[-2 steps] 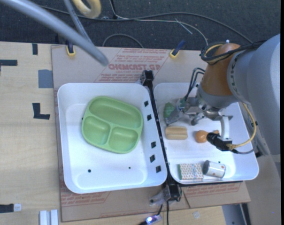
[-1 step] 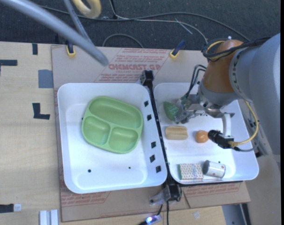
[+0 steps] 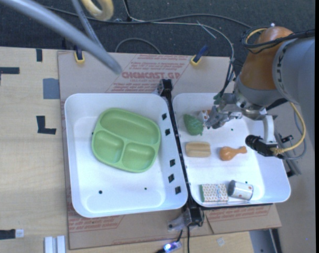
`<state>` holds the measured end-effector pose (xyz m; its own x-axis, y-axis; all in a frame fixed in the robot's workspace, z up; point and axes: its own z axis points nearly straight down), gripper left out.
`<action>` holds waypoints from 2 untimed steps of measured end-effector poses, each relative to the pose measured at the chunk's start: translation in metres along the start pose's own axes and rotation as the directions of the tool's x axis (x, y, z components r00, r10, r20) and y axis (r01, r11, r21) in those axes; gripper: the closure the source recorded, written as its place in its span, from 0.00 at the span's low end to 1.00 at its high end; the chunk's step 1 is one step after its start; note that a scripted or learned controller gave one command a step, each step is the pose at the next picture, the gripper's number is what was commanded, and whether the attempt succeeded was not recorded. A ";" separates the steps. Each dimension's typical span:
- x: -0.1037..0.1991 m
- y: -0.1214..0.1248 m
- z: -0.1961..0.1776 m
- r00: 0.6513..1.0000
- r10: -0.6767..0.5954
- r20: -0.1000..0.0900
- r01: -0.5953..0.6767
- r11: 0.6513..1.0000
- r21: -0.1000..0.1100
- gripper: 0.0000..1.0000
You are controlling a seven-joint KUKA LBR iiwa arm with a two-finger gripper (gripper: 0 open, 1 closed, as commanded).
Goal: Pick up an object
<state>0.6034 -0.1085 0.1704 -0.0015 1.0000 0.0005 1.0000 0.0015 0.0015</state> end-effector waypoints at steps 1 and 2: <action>0.000 -0.002 -0.043 1.000 0.000 0.000 0.000 1.000 -0.002 1.00; 0.000 0.009 -0.093 1.000 -0.001 0.000 0.001 1.000 -0.002 1.00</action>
<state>0.6120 -0.1086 0.2637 -0.0022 1.0000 0.0000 1.0000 0.0022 0.0035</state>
